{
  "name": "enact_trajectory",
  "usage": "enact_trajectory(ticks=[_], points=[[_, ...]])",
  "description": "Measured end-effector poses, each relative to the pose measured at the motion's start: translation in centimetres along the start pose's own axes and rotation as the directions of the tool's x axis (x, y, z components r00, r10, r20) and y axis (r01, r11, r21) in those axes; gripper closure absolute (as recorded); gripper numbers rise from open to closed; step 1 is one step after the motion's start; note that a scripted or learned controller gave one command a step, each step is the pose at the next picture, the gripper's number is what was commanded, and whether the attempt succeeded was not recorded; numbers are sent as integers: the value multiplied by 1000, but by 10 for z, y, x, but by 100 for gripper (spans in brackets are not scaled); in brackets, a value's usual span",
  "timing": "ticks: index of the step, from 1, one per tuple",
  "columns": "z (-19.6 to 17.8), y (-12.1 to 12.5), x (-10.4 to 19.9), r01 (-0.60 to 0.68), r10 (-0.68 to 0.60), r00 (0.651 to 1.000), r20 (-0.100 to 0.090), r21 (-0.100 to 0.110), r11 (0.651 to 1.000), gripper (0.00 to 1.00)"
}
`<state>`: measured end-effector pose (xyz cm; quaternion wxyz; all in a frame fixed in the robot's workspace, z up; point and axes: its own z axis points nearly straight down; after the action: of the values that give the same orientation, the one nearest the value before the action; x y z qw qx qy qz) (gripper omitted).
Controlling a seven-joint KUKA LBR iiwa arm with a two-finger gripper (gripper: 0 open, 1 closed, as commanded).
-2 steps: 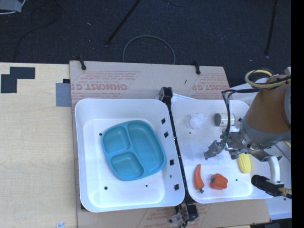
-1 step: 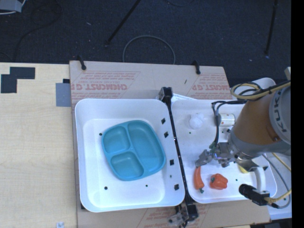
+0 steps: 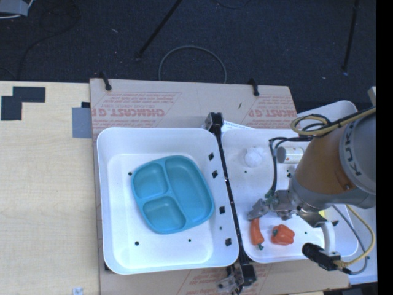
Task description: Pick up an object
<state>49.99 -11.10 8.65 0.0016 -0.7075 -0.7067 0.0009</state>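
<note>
While your gripper [image 3: 263, 209] is hanging low in the frame's right bin [image 3: 245, 141], I cannot tell its state; the small carrot [image 3: 255, 231] lying just below is looking light and smooth, so be pinching its middle.

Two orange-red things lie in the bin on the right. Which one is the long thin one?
The carrot, nearer the divider between the bins, just below the gripper. It is narrow and stretched out with a green tip; the pepper beside it is short and rounded.
</note>
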Motion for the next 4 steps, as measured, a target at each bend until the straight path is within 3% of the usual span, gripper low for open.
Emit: enact_trajectory(ticks=[1,4], points=[[-12,1,-2,-7,7,1000,0,-1,1000,100],[-167,-3,-23,2,-2,1000,2,-7,1000,100]])
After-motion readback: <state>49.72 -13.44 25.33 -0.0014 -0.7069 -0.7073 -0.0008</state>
